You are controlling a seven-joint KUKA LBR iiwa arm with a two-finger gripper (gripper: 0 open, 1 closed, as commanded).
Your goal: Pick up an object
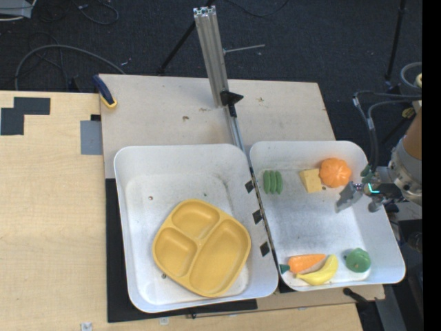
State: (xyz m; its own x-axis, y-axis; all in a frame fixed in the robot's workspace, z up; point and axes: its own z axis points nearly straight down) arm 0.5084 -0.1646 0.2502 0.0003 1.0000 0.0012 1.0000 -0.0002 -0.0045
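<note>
Hovering at rt bin's [386, 254] right rim, gripper [357, 195] sits w/ nothing visibly held; can't tell how far open. Orange ball [335, 172] lies just up-left of it, touching yellow block [311, 181]. Banana [320, 273], carrot [305, 262], green pepper [357, 259] near front edge.

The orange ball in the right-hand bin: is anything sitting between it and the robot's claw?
Nothing visible. The gripper hangs at the right bin's right edge, just below and right of the orange ball, with bare bin floor between. The yellow block touches the ball's far, left side.
</note>
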